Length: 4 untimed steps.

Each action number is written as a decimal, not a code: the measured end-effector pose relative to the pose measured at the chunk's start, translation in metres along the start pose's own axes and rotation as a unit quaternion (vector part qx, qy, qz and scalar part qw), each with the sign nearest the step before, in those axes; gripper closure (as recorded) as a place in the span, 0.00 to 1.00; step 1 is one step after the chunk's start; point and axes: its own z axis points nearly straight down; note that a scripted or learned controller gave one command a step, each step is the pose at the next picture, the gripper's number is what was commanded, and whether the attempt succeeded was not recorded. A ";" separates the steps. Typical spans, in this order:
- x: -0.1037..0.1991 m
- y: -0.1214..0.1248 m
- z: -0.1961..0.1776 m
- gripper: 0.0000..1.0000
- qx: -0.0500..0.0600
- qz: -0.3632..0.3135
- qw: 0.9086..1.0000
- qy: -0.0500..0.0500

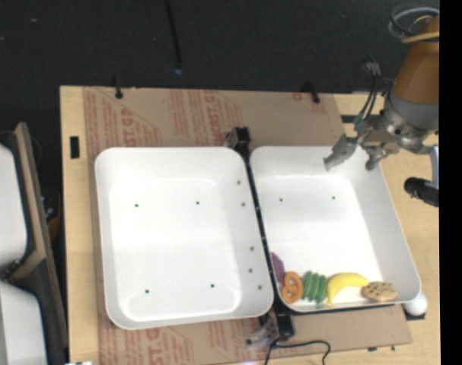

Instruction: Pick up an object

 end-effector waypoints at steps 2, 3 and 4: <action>-0.001 -0.011 0.091 0.00 0.000 0.000 1.000 0.000; -0.002 -0.010 0.077 1.00 -0.003 0.000 1.000 0.000; -0.007 -0.009 0.014 1.00 -0.005 0.000 1.000 -0.001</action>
